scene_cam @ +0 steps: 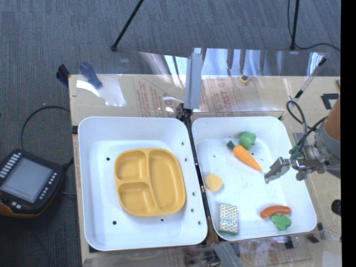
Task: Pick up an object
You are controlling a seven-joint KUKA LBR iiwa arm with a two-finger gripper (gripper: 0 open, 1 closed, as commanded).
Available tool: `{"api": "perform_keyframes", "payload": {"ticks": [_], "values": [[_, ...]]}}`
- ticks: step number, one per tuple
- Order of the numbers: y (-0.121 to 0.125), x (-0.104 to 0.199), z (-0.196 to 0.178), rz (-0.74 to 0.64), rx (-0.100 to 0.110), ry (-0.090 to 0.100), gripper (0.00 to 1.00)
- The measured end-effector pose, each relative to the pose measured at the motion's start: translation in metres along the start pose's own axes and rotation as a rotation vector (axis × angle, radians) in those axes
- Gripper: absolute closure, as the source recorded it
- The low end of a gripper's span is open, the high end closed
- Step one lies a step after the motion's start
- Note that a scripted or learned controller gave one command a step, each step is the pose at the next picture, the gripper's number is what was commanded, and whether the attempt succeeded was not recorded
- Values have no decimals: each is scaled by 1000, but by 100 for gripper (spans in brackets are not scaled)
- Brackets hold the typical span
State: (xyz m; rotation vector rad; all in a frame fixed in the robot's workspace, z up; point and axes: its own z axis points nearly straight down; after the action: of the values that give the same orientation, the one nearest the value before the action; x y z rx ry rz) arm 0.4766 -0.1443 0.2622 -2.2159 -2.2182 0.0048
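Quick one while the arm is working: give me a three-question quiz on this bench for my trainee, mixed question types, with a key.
1. True or false: the yellow divided plate lies in the left bin.
2. Multiple choice: which item lies closest to the gripper?
A. the carrot
B. the small patterned box
C. the pale yellow round piece
3. Fill in: the red sausage lies right beside a ______ leafy toy near the right bin's front right corner.

Key:
1. True
2. A
3. green
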Motion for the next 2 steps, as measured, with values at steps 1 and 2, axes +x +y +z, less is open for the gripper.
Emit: {"api": "perform_keyframes", "payload": {"ticks": [1, 2], "values": [[98, -24, 43, -92, 2, 0, 0], [136, -5, 175, -10, -3, -1, 0]]}}
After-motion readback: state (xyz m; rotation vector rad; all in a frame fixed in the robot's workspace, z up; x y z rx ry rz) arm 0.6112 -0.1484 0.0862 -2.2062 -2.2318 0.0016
